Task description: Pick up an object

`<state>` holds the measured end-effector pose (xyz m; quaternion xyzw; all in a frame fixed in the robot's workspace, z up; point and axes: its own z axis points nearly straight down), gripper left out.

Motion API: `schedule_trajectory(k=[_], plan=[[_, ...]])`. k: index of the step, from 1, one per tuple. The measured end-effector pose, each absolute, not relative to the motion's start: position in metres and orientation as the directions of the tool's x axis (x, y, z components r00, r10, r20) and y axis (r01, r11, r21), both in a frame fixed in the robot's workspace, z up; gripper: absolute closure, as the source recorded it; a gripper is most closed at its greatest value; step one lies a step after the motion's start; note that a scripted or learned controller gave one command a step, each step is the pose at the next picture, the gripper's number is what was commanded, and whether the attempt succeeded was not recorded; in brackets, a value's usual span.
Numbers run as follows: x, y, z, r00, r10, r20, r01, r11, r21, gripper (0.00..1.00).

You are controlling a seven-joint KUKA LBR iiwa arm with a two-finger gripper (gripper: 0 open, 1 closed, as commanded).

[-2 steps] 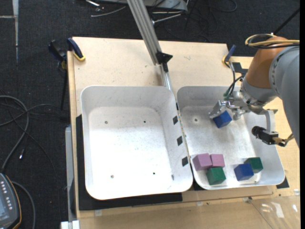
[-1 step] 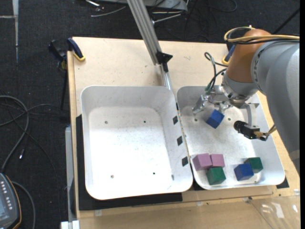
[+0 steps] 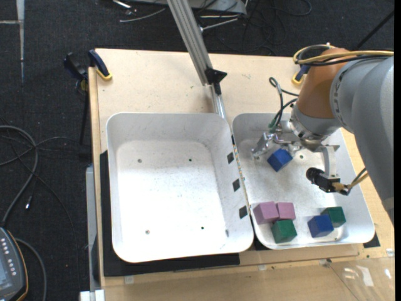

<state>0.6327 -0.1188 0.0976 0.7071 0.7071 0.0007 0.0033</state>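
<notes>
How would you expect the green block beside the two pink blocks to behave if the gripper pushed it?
The green block looks like a flat-faced cube, so it would probably slide, not roll. It touches the pink blocks, so a push could nudge them too. It seems rigid and probably light.

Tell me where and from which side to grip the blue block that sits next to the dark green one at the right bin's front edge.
Take the blue block by its near and far faces, coming straight down from above. The dark green block crowds its right side, so closing across left-right looks tight.
</notes>
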Motion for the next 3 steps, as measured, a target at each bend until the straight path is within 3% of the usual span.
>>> schedule_trajectory(k=[1, 2, 3], plan=[[0.633, -0.119, 0.108, -0.002, 1.000, -0.005, 1.000, 0.002, 0.007, 1.00], [0.624, -0.044, 0.200, -0.009, 1.000, 0.002, 1.000, 0.009, 0.007, 1.00], [0.589, 0.018, 0.194, -0.009, 1.000, 0.003, 1.000, 0.009, -0.005, 1.00]])
